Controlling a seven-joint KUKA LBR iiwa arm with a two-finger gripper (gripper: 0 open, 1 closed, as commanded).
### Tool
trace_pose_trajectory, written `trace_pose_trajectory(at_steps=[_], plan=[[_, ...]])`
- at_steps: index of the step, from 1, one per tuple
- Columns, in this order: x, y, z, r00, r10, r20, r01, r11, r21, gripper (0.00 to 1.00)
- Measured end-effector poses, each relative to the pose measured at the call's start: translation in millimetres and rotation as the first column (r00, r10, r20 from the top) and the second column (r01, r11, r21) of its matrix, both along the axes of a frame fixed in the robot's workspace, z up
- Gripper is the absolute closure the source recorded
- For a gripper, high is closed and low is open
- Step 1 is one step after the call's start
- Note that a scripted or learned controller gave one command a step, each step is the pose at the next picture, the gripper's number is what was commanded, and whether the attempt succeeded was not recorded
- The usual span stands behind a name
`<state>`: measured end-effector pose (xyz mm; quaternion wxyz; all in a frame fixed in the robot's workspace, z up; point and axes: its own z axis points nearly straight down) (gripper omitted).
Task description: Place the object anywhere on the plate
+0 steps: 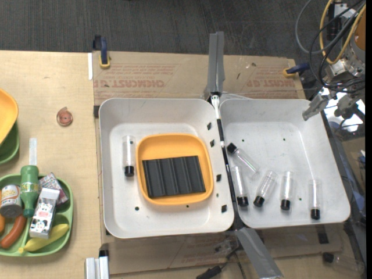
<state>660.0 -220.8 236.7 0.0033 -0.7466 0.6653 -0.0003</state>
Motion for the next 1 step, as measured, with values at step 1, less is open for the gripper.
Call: trace_pose_trajectory(at_steps=[1], plan=[[-0.6, 41.7, -6.1, 0.974, 0.225, -0.004, -0.225, 0.974, 0.001, 0.0]])
